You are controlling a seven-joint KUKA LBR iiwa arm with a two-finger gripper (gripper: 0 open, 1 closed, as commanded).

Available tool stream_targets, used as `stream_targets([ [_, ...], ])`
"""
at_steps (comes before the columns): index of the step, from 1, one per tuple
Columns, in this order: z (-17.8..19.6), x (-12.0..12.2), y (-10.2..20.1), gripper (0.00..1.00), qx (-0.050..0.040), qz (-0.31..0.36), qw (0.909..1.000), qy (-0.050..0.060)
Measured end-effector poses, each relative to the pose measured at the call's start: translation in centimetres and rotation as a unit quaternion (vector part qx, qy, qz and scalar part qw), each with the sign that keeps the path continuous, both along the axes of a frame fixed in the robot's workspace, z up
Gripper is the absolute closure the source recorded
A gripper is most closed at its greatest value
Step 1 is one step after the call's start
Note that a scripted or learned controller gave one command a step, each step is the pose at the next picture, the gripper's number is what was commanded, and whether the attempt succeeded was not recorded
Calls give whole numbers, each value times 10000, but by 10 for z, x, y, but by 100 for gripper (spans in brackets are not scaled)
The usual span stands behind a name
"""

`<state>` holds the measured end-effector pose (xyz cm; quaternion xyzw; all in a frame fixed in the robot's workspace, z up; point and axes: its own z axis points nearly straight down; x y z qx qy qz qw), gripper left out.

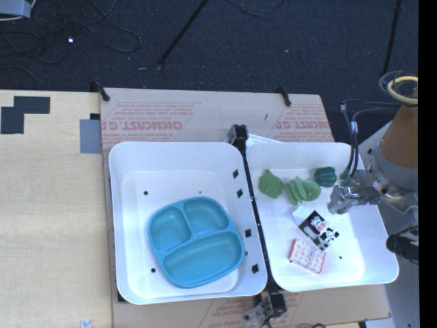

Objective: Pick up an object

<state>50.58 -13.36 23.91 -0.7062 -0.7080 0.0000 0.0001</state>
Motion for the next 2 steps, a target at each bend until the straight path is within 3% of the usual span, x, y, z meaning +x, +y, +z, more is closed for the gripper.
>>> stream_targets([
  [1,12,1,-1,100,3,-4,10000,23],
  [2,-5,11,56,100,14,14,10000,42],
])
